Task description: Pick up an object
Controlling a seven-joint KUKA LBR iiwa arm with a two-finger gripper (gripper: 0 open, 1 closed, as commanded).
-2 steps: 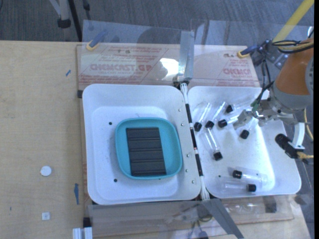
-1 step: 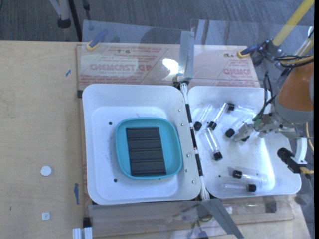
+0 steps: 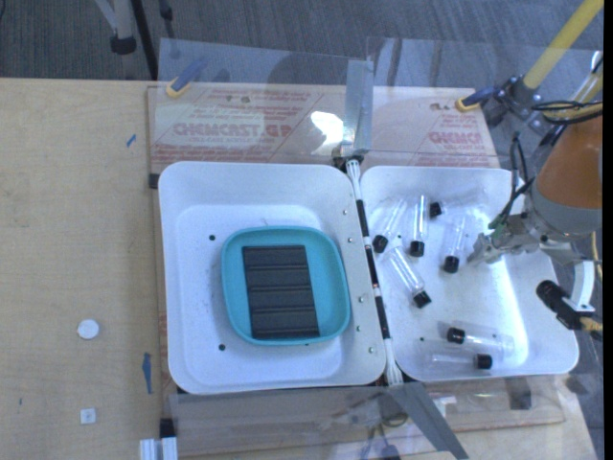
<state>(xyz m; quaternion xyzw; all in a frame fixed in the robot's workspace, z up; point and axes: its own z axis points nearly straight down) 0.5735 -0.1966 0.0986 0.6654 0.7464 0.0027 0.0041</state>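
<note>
While the left bin [image 3: 182, 257] holds a single teal tray [image 3: 284, 284] with a dark ribbed insert [image 3: 279, 292] set squarely in its middle, the right bin [image 3: 546, 353] holds a scatter of clear tubes with black caps; one tube [image 3: 419, 226] stands out near the upper middle, running almost straight up and down the view with its cap toward the viewer; another tube [image 3: 408, 278] lies slantwise just below it, its cap toward the bin's centre; two more capped tubes [image 3: 469, 335] lie near the bin's near edge, one just behind the other; further loose tubes lie toward the far edge, too faint to count surely. At the right bin's right side the gripper [image 3: 486, 247] hangs low over the floor of the bin, just beside a capped tube [image 3: 454, 249]; whether its fingers are spread or closed cannot be told, and nothing is seen held. Around the teal tray the left bin's floor lies bare on all sides; the right bin has bare floor along its right wall and in its centre; the two bins touch along a shared middle rim.
</note>
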